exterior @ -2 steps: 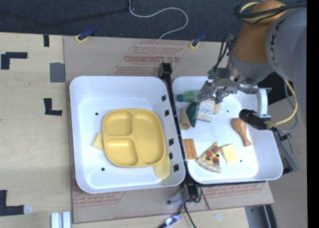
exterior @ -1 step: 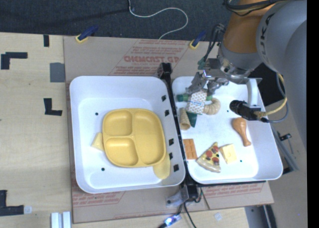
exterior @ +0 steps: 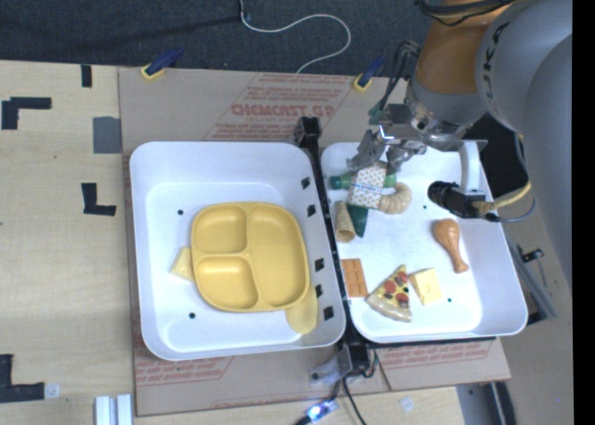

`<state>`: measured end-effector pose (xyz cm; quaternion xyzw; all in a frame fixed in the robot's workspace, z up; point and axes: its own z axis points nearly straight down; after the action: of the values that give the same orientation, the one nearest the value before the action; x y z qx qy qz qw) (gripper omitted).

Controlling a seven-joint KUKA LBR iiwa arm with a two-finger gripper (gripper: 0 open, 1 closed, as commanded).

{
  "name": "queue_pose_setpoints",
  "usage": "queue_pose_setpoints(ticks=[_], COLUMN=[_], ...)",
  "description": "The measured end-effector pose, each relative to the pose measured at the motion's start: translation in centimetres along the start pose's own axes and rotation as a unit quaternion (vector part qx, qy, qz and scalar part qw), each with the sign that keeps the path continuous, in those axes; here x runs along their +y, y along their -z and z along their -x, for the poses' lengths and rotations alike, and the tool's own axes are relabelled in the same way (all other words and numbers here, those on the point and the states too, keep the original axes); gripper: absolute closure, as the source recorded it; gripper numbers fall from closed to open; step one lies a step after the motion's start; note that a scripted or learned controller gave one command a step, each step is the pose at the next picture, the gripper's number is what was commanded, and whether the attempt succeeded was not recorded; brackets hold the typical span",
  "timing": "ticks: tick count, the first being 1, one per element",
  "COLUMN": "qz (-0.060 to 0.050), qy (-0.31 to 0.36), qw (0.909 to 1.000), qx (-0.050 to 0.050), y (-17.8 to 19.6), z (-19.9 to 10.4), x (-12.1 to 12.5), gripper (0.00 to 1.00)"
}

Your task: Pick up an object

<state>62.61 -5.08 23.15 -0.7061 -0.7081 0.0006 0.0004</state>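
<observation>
Camera view, looking down at a slant on two white bins. Left bin (exterior: 149,228): a yellow divided plate (exterior: 251,256). Right bin (exterior: 493,302): a checkered packet (exterior: 368,188) under the gripper (exterior: 386,155), resting on a tan ring (exterior: 398,200); nearby a drumstick (exterior: 450,242), pizza slice (exterior: 392,295), cheese wedge (exterior: 428,285). Gripper fingers apparently parted slightly, just above the packet's top edge; contact impossible to confirm. Packet judged light, thin, perhaps flexible and slippery; best pinched across its narrow top edge.

Arm (exterior: 530,51): smooth grey casing, rounded joints. Glossy orange band (exterior: 460,28) above the wrist. Black cables loop over the band. Wrist end carries a grey metal gripper (exterior: 383,155) assembly with dark fittings.
</observation>
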Motion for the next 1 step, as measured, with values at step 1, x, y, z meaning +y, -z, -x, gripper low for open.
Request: queue_pose_setpoints(ticks=[1], qz=[-0.001], qy=[-0.001], qw=[1.0], qx=[-0.001], y=[-1.87], z=[-0.09], x=[-0.74], gripper=[1.0])
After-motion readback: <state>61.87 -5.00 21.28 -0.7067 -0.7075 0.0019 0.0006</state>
